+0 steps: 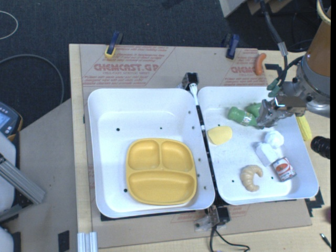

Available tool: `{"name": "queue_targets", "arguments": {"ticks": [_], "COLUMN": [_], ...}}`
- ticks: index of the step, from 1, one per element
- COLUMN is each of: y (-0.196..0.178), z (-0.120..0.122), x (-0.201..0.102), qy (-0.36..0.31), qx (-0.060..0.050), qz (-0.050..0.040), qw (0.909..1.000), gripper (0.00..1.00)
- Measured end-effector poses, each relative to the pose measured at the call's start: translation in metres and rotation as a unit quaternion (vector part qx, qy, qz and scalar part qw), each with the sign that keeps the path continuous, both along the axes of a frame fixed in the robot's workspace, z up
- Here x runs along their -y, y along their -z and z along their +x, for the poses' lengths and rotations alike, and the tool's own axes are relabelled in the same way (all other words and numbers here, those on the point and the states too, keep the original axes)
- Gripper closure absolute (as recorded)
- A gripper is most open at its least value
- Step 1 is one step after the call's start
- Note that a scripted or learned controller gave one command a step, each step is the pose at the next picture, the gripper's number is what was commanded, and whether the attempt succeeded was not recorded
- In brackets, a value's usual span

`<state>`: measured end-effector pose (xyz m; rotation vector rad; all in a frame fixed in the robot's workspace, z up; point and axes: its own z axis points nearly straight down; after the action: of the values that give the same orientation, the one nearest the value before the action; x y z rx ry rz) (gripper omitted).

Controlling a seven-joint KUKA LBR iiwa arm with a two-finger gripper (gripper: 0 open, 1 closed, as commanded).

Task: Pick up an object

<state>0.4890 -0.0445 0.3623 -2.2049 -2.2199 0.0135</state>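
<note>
Two shallow white bins sat side by side on a cardboard sheet (157, 62) whose red printing read "CHEMCAST GP" at the upper left, with a partly covered repeat of it at the upper right. The left bin (105, 114) held a yellow divided plate (161, 171) with three compartments, lying flat toward the lower middle of the frame. The right bin (231, 193) held the loose items: a green bottle (242, 114) lying on its side near the top, a pale yellow lemon-shaped piece (220, 135) just right of the divider, a tan croissant (252, 176) lower down, a white bottle (269, 147) at centre right, and beside it a small can (283, 168) with a red label whose writing was too small to read. The arm entered from the right edge, and its gripper (266, 117) was lowered at the green bottle's right end; whether the fingers were spread or closed, or had any hold on the bottle, could not be told. Blue clamps (232, 45) pinned the sheet's top edge, and an orange sausage-like object (259, 64) lay on the cardboard above the right bin.
</note>
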Motion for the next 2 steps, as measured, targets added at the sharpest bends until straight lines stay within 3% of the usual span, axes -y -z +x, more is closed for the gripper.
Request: {"name": "queue_targets", "arguments": {"ticks": [1, 2], "y": [-0.043, 0.056], "z": [-0.009, -0.011], "x": [-0.047, -0.039], "qy": [0.001, 0.005], "qx": [0.011, 0.002], "qz": [-0.0011, -0.0014], "qw": [0.9999, 1.0], "gripper": [1.0, 1.0]}}
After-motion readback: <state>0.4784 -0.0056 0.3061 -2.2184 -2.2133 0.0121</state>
